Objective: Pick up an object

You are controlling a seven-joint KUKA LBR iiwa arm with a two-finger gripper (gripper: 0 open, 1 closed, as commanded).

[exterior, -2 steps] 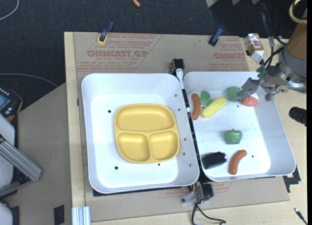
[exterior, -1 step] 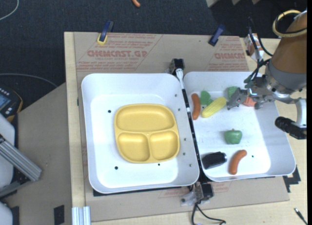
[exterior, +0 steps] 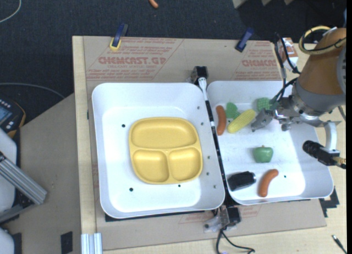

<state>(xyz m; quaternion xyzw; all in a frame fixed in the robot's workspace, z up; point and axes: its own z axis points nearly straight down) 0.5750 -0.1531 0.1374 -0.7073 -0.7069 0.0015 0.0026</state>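
- The grey KUKA arm with its orange band (exterior: 324,66) is reaching in from the right, its wrist hanging over the upper part of the right-hand shallow white bin (exterior: 291,192).
- The two-finger gripper (exterior: 263,121) is sitting low among the toys there, just beside a yellow plastic corn cob (exterior: 241,121) and a leafy green plastic vegetable (exterior: 263,104); whether it is released or clenched cannot be told at this angle, and nothing is plainly showing between its tips.
- An orange plastic sausage (exterior: 220,119) is lying upright along the bin's left wall, with a small green plastic piece (exterior: 231,109) next to it.
- A green plastic bell pepper (exterior: 263,153) is resting near the bin's middle, apart from the gripper.
- A second orange sausage (exterior: 268,182) and a flat black object (exterior: 241,180) are lying near the bin's lower edge.
- The left-hand white bin (exterior: 110,154) is holding a yellow three-compartment plastic tray (exterior: 165,149).
- Both bins are sitting on a brown board printed with red lettering (exterior: 137,58).
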